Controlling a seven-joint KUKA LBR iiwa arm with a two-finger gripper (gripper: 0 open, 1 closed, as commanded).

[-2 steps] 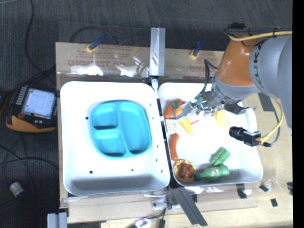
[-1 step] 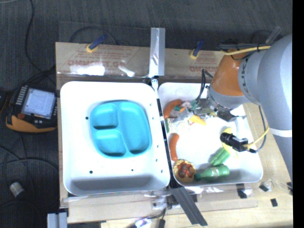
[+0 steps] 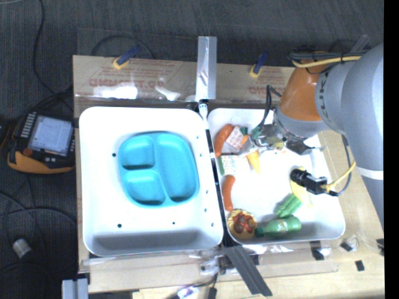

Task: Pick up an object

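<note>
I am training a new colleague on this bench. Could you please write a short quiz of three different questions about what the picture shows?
1. True or false: the blue tray with three compartments lies in the left bin.
2. Which bin is the claw above?
A. the left bin
B. the right bin
C. neither
3. Fill in the missing word: the green bottle lies near the ____ edge of the right bin, beside the round brown item.

Key
1. True.
2. B. The claw is at the upper part of the right bin, close to the orange and white packet.
3. Front, the side nearest the bottom of the picture.
</note>
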